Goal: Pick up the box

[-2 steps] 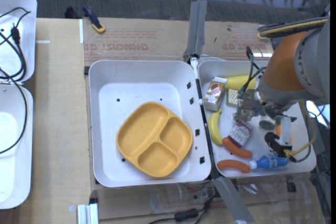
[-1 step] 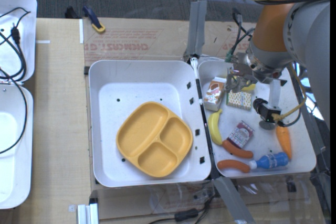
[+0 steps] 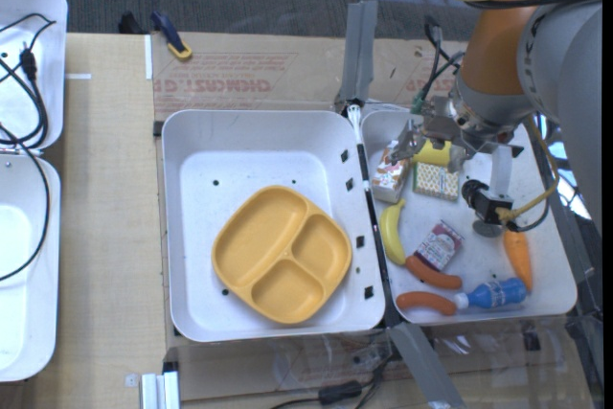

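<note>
A small white and red printed box [image 3: 389, 175] stands at the left wall of the right bin [image 3: 560, 287], near its far end. My gripper [image 3: 433, 145] hangs just right of it and slightly farther back, low over the bin. Directly under the gripper is a yellow object [image 3: 433, 154], and in front of that lies a flat yellow-and-white patterned pack [image 3: 436, 180]. The wrist hides how the gripper meets the things below it.
The right bin also holds a banana [image 3: 393, 234], a dark red packet [image 3: 439, 246], two sausages [image 3: 433, 274], a blue-capped bottle [image 3: 493, 293] and a carrot [image 3: 517, 260]. A yellow divided plate [image 3: 281, 254] lies in the left bin [image 3: 192, 168].
</note>
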### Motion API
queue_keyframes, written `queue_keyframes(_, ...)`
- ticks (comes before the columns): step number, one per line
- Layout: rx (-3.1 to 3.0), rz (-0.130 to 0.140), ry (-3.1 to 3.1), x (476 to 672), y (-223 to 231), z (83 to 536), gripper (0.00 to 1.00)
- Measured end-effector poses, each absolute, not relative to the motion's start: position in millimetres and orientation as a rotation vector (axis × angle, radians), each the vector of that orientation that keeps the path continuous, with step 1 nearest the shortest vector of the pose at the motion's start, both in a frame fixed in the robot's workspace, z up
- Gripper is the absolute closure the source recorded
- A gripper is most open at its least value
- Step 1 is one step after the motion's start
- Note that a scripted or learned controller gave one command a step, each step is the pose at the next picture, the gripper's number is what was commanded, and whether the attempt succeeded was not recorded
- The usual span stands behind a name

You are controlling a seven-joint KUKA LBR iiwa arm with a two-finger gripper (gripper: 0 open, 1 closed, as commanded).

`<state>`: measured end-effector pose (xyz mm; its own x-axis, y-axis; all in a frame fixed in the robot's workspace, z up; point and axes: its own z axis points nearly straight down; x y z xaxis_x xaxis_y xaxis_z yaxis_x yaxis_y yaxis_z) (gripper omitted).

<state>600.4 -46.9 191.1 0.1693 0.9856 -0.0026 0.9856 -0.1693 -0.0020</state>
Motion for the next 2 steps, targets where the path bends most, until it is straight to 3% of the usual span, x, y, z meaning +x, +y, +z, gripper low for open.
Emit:
queue_keyframes(1, 2.226, -0.005, 2.22, 524.8, -93, 146, 0.0)
queue_keyframes(2, 2.241, -0.004, 2.206, 503.9, -116, 90, 0.0)
